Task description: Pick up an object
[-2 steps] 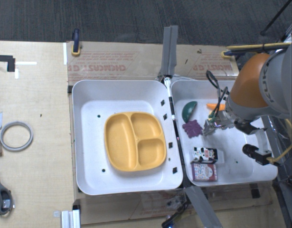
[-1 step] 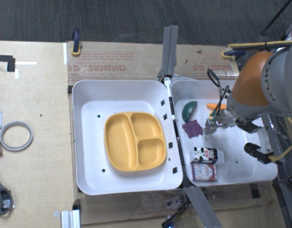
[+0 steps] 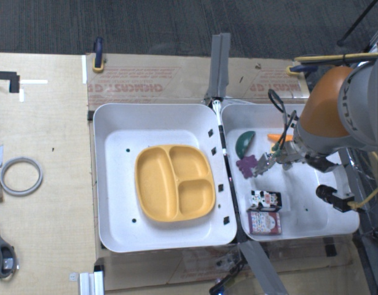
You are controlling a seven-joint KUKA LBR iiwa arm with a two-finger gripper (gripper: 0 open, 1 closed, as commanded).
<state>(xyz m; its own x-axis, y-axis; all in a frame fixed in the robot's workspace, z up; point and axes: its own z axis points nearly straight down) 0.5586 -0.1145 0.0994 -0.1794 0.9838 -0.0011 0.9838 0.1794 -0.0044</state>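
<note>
My gripper (image 3: 264, 165) reaches into the right bin (image 3: 311, 217) from the right, low over its upper left part. Just left of its tip lies a purple toy (image 3: 246, 165), close to the fingertips or touching them. A dark green object (image 3: 244, 142) rests above the purple toy. An orange piece (image 3: 279, 138) peeks out behind the wrist. Nearer the front of this bin lie a small black-and-white carton (image 3: 265, 200) and a pink-and-white packet (image 3: 264, 222).
The left bin (image 3: 115, 183) holds a yellow divided plate (image 3: 175, 182). A roll of grey tape (image 3: 19, 176) and scissors (image 3: 3, 257) lie on the bench at far left. The arm's orange band (image 3: 327, 106) and cables hang over the right bin's right side.
</note>
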